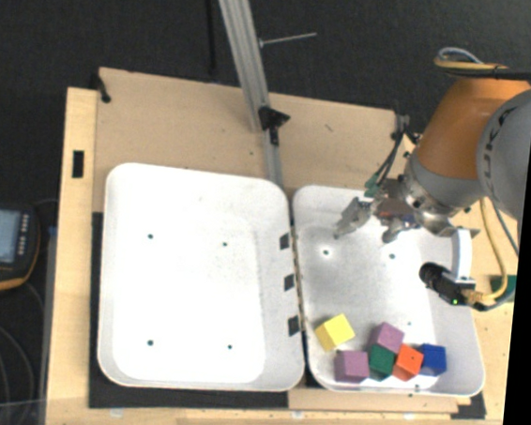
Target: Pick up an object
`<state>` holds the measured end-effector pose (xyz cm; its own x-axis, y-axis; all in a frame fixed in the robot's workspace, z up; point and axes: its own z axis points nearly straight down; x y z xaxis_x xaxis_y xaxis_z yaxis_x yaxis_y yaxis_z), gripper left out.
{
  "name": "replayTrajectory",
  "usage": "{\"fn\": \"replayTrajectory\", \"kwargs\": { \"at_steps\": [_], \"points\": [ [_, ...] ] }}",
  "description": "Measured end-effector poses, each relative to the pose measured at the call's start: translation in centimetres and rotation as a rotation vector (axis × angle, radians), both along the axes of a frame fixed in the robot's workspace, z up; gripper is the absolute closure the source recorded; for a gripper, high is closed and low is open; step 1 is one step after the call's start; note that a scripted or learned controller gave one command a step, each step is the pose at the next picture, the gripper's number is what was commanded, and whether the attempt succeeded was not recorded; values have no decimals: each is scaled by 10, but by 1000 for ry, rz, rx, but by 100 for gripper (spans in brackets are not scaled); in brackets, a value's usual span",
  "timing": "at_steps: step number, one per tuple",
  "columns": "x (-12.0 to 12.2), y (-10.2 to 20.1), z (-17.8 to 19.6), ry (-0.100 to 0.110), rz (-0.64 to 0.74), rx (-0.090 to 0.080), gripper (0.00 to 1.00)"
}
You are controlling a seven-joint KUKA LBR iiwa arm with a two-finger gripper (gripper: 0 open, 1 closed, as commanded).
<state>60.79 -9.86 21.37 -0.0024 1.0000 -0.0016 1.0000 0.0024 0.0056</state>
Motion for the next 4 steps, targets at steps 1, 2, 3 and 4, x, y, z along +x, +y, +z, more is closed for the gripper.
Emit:
{"fn": "replayTrajectory", "kwargs": {
  "at_steps": [1, 2, 3, 4],
  "points": [
    [4, -45, 42, 0, -6, -2, 0],
    [-5, 15, -81, 13, 2, 3, 0],
    [-65, 23, -13, 2, -3, 2, 0],
    [-65, 23, -17, 5, -7, 2, 0]
  ]
}}
